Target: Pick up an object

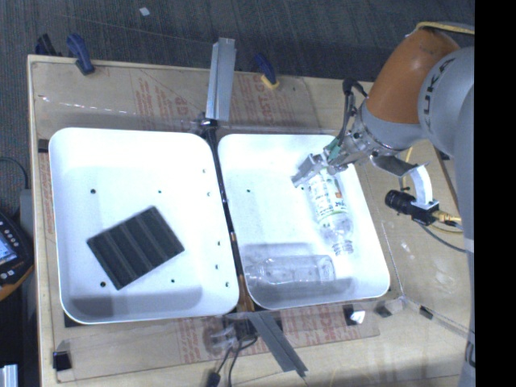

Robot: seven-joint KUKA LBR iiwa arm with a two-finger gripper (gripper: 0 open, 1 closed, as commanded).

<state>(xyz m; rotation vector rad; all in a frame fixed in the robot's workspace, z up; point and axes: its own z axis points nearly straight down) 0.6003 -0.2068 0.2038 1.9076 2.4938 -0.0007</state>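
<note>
While the gripper [317, 168] hangs low over the right bin [242, 216] — whether it grasps anything I cannot tell — a plastic bottle [330, 208] lies flat just below it, likely its target, a clear container [290, 266] farther below.

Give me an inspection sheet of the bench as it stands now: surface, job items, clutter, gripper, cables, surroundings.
Surface: wooden bench bearing two shallow white bins side by side, left bin and right bin.
Job's things: dark ribbed slab lying flat in the left bin; clear labelled bottle lying in the right bin; clear plastic container by that bin's near wall.
Clutter: blue clamps on the bench's far edge.
Gripper: gripper low at the bottle's far end; finger state cannot be judged.
Cables: cable beside the right bin, near the arm.
Surroundings: dark floor beyond the bench; handheld device at the left edge.
</note>
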